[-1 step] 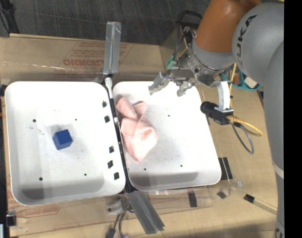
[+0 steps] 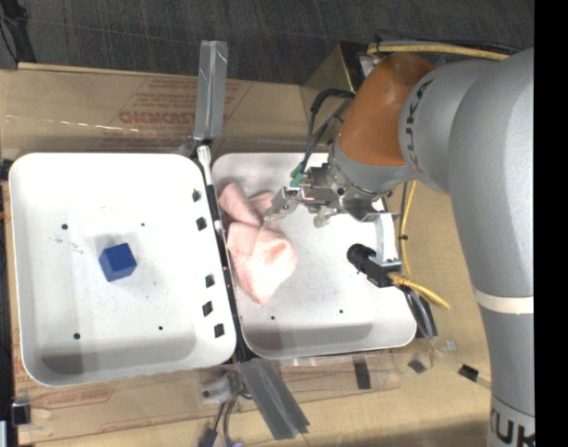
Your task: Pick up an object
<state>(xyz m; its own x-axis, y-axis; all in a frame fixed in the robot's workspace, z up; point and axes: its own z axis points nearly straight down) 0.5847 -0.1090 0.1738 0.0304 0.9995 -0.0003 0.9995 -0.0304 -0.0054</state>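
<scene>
1 fixed camera looks down at a slant on both bins [image 2: 42,170], arm [image 2: 470,138] entering right.

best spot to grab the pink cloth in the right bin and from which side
Probably the raised fold at the upper end of the pink cloth, beside the gripper. Come from above: the cloth lies crumpled against the right bin's left wall, blocking a side approach there.

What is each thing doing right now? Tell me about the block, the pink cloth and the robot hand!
blue block: resting flat in the left bin, untouched.
pink cloth: crumpled in the right bin, against its left wall.
end effector: low over the right bin, beside the cloth's top edge.
</scene>
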